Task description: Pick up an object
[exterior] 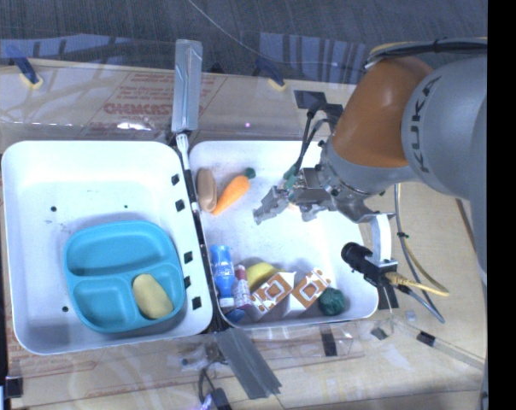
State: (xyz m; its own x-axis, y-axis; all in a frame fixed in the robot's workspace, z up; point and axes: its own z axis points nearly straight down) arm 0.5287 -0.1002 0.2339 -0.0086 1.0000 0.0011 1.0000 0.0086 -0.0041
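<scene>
My gripper point(277, 196) hangs over the middle of the right bin point(360, 310), its fingers apart with nothing between them. An orange carrot point(231, 193) lies just left of the gripper, beside a tan oval piece point(206, 189) against the bin's left wall. Along the near wall lie a blue bottle point(221, 267), a small red-and-white bottle point(240, 284), a yellow fruit point(260, 273), two orange-patterned blocks point(272, 290) point(311, 289) and a dark green lump point(331, 301). The arm's wrist hides the bin's right part.
The left bin point(36, 178) holds a blue divided tray point(113, 250) with a yellow potato-like piece point(153, 295) in its near compartment. A raised divider point(188, 186) separates the two bins. Cables trail at the bench's right side point(412, 280).
</scene>
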